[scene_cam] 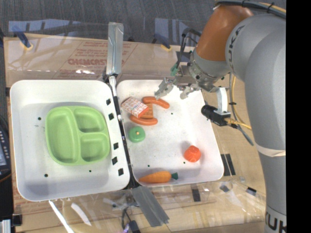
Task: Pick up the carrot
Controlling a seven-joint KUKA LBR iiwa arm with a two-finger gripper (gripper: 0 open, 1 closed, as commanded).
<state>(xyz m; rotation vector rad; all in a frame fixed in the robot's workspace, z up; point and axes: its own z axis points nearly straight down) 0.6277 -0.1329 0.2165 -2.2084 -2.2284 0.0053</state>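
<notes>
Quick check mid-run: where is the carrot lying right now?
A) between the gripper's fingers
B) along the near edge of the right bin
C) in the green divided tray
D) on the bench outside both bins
B: the carrot lies along the right bin's near edge, far from the gripper at the far side.

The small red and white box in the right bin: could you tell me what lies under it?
The box rests on two orange sausages; their ends stick out beside it, the covered parts are hidden.

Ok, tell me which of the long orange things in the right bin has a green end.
The carrot by the near wall of the right bin: it has a green tip. The two sausages farther back have none.
</notes>
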